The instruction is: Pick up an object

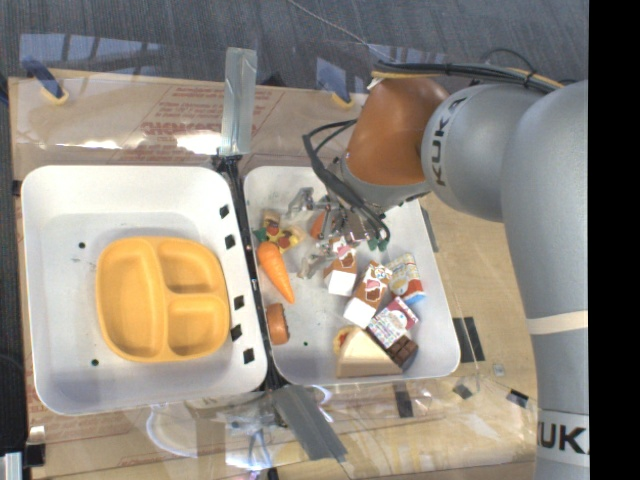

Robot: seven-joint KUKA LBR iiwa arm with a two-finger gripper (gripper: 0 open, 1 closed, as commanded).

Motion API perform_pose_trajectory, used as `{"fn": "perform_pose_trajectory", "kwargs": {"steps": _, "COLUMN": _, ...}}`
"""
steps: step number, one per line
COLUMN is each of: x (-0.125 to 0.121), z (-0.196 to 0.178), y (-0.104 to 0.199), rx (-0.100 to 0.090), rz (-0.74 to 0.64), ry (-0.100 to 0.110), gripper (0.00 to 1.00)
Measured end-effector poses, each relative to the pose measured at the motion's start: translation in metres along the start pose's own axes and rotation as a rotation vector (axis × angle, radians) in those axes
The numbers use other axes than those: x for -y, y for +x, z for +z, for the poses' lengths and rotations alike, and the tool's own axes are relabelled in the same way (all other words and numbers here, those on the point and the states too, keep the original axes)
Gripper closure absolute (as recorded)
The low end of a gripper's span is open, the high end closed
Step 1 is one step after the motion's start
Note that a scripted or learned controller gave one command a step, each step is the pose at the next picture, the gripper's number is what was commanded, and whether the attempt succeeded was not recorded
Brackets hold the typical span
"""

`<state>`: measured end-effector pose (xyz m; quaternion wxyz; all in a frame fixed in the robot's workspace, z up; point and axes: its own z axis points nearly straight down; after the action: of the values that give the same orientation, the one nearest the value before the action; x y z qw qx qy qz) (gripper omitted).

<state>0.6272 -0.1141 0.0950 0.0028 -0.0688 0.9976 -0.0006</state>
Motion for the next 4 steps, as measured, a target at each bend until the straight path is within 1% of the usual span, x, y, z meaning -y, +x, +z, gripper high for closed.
{"fn": "perform_pose_trajectory", "kwargs": {"steps": 1, "x": -0.001, "z": -0.013, "y": -0.003, "rx": 0.008, "rz": -0.006, "ry": 0.001, "gripper": 1.00}}
{"fn": "perform_pose_trajectory", "kwargs": {"steps": 2, "x": 0.002, "z": -0.106, "y": 0.024, "rx": 0.003, "rz": -0.125, "ry": 0.002, "gripper": 1.00}}
{"fn": "perform_pose_trajectory", "kwargs": {"steps": 3, "x": 0.002, "z": -0.103, "y": 0.025, "rx": -0.003, "rz": -0.125, "ry": -0.001, "gripper": 0.00}}
{"fn": "perform_pose_trajectory", "kwargs": {"steps": 4, "x": 0.009, "z": -0.012, "y": 0.009, "rx": -0.009, "rz": 0.159, "ry": -0.002, "gripper": 0.00}}
